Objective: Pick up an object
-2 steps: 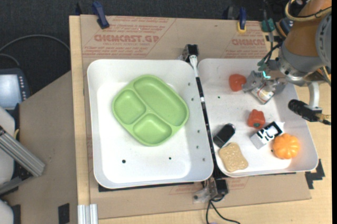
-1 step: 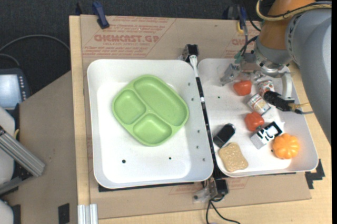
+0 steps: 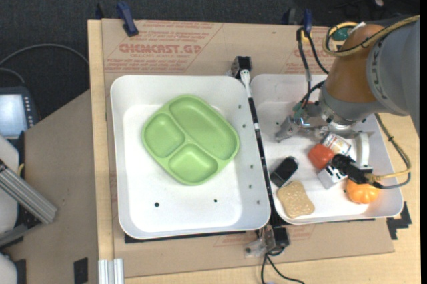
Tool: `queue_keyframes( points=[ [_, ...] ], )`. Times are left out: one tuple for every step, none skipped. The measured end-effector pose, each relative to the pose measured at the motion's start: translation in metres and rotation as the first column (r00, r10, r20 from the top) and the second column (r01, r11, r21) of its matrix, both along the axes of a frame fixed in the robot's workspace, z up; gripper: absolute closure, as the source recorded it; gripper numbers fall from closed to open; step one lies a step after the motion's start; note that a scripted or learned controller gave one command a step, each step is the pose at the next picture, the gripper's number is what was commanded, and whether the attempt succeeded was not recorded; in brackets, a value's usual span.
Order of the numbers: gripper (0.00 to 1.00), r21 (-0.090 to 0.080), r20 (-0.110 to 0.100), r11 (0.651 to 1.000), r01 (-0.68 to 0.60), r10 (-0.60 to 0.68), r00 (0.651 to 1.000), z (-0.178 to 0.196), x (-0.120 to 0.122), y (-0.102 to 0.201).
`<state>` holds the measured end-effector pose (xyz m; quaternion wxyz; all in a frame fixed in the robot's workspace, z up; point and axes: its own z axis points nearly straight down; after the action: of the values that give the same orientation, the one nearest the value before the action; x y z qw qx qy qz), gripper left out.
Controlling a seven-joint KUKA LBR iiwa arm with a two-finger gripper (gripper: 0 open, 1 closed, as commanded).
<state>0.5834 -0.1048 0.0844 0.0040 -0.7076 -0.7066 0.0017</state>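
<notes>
Camera view showed the fingers (image 3: 288, 131) low in the right bin (image 3: 267, 93); whether they were spread or pressed together I cannot tell. Near them lay a red object (image 3: 320, 155), a black block (image 3: 284, 170), a tan sponge (image 3: 295, 200) and an orange toy (image 3: 361, 192). A green divided plate (image 3: 191, 139) sat in the left bin (image 3: 127, 163).

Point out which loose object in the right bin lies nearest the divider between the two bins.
The small black block, lying closest to the divider. The tan biscuit-shaped piece sits a little further right, and the red object and orange object further still.
</notes>
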Motion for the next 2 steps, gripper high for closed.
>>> queue_keyframes(
  points=[
    [0.0, -0.001, 0.001, 1.0, 0.001, -0.001, 1.0, 0.0, -0.059, 0.009],
    [0.0, -0.006, 0.014, 1.0, 0.003, -0.003, 1.0, 0.091, -0.105, -0.017]
  ],
)
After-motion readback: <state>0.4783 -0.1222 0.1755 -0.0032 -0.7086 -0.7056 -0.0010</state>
